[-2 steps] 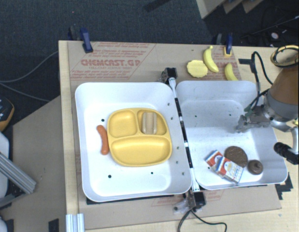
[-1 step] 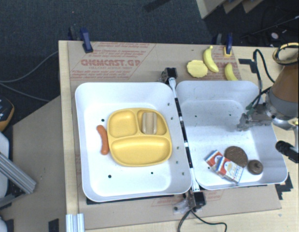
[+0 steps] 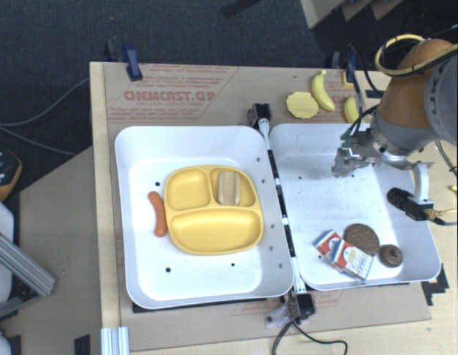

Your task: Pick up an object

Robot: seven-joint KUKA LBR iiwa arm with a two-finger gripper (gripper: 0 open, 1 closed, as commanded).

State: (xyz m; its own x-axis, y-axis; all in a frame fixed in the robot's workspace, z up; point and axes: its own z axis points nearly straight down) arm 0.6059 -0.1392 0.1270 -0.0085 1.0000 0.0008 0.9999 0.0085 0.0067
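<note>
**Gripper low over the far part of the right bin, objects lying at the near end**

The arm reaches in from the right, its orange band above the grey wrist, and the gripper hangs over the far part of the right bin. Nothing shows between its tips; whether it is wide or narrow cannot be told from this angle. The bin floor just below it is bare white.

The things to pick lie well apart from the gripper, at the near end of the same bin. A small red, white and blue packet rests tilted near the near rim. Just beside it, to the far right, lies a round brown cookie, touching or almost touching the packet. A small dark brown doughnut sits right of both, close to the bin's right wall.

The left bin holds a yellow divided plate at its middle. A beige piece lies in the plate's far right compartment. An orange sausage lies on the bin floor, just left of the plate.

On the desk beyond the right bin rest a banana and a yellow slice just left of it.
</note>
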